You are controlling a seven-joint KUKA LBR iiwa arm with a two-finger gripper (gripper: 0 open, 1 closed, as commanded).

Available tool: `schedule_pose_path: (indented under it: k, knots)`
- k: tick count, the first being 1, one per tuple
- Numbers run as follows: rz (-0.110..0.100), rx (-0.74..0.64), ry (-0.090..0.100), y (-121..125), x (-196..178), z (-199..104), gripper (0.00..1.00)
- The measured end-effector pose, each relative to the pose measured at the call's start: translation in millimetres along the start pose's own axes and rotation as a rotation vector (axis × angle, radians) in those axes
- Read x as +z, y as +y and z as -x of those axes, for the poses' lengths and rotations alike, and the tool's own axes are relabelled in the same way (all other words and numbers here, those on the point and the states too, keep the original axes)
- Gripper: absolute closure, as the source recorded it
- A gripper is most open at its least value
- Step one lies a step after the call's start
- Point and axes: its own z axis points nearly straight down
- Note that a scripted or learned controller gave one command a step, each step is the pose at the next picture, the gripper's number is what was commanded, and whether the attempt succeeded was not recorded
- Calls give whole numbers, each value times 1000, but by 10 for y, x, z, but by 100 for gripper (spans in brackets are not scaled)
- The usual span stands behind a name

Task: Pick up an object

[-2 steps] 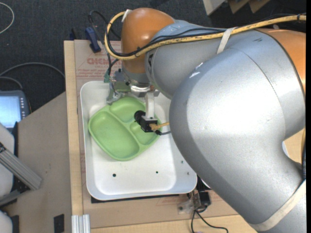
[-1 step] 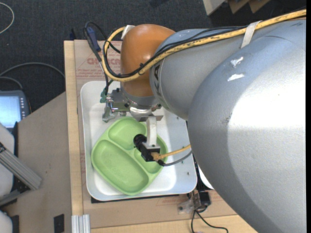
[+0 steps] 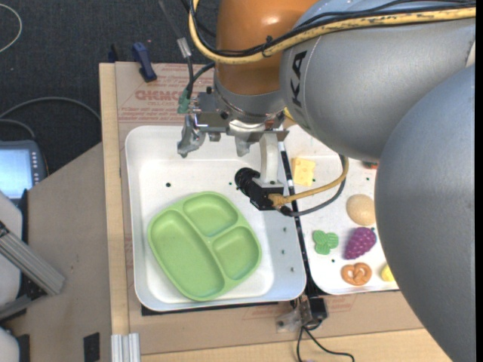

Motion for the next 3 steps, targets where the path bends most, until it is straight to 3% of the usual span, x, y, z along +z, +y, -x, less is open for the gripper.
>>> schedule_pose_path:
  k: [1,2,3]
  knots:
    - [-8,-2,-3,632,346,-205,0]
    - [-1,0,1,-10,-603,63,0]
    - [-24,6,-9,284,800,644,0]
